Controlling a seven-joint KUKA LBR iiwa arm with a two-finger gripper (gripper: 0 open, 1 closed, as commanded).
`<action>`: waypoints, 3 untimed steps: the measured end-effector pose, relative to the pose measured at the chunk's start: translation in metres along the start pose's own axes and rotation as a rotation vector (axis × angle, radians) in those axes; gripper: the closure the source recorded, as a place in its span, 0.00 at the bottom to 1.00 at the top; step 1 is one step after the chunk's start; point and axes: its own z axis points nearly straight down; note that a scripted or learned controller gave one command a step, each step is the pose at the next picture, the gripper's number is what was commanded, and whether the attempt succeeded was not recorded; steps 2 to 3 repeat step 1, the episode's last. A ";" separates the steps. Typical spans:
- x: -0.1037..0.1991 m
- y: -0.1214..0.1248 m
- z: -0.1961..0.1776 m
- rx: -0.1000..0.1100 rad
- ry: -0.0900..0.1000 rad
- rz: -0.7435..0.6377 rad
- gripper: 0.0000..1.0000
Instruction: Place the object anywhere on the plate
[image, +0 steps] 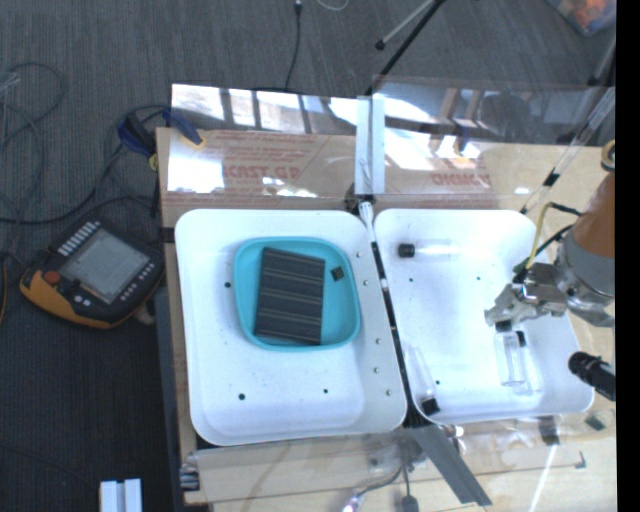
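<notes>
A dark ribbed rectangular block (291, 295) lies on the teal plate (345, 325); beside the plate, grey carpet (80, 130).

Arm (600, 240) enters at right edge of frame, over right edge of the right bin (470, 225). Orange band at top of what's visible, curved like a cylinder side, with a grey section directly under it. Below the grey: wrist block, pale silver/white metal, boxy, with small brackets and dark gaps between plates. Gripper (513, 318) is light grey metal, angular, small parts too blurred to make out screws. Thin cables run along the wrist: one yellow-green, one black, looping from the upper left of the wrist toward the orange band. Dark, rounded black part sits lower right, near the bin's bottom right corner. No readable markings.
</notes>
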 end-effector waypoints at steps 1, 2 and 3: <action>0.000 0.000 0.000 0.000 0.000 0.000 0.00; 0.000 0.000 0.000 0.000 0.000 0.000 0.00; 0.000 0.000 0.000 0.000 0.000 0.000 0.00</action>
